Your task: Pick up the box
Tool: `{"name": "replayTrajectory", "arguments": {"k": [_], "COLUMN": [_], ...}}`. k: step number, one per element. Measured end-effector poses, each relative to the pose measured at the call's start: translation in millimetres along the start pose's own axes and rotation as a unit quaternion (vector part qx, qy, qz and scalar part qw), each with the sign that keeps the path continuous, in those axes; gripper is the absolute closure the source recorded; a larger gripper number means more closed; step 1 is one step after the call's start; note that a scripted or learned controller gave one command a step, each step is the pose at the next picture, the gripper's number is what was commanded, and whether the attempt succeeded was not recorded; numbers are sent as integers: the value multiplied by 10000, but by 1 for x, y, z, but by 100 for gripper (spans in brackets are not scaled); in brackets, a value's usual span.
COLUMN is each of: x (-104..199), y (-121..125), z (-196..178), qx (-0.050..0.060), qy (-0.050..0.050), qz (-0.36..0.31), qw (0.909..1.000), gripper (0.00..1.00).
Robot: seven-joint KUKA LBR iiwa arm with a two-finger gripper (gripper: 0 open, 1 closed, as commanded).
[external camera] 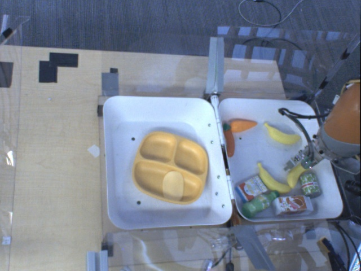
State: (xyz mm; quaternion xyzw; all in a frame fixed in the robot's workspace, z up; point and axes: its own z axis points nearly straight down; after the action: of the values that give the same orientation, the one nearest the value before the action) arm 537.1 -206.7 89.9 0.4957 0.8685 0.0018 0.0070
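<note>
One gripper blurred above the bananas, its state unclear, box untouched.

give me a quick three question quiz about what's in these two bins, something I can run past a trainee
1. True or false: the yellow divided tray lies in the right bin.
2. Which item lies nearest the dividing wall in the right bin: A) carrot B) green can C) upper banana?
3. Fill in: the green bottle lies between two small ____.

Key
1. False; it is in the left bin.
2. A.
3. Boxes: one up-left, one to its right.
</note>
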Motion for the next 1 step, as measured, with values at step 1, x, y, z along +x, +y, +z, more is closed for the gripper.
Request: {"name": "replayTrajectory", "arguments": {"k": [1], "x": [23], "y": [-38], "z": [-1], "qx": [-14], "qy": [-16], "qz": [244], "qw": [9997], "gripper": [100]}}
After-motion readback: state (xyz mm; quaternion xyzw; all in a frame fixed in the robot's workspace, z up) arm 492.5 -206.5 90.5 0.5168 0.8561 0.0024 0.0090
